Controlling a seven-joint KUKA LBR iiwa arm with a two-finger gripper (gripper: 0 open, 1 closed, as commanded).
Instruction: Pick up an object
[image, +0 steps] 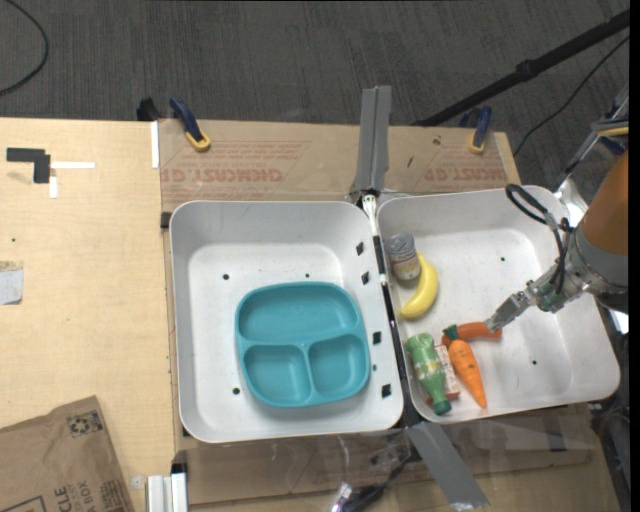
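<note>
The right bin (560, 370) holds a yellow banana (424, 290), a small grey can (403, 256) just above it, a green bottle (430, 372) lying along the left wall, and an orange carrot (467, 372) beside the bottle. A smaller orange piece (472, 331) lies just above the carrot. My gripper (500, 318) reaches in from the right at a slant, low in the bin. Its tip touches the right end of that small orange piece.
A teal divided plate (300, 345) lies in the left bin (200, 300). A grey divider (374, 150) stands between the bins at the back. Clamps (190, 125) hold cardboard behind them. A black cable loops at the right bin's far corner (530, 205).
</note>
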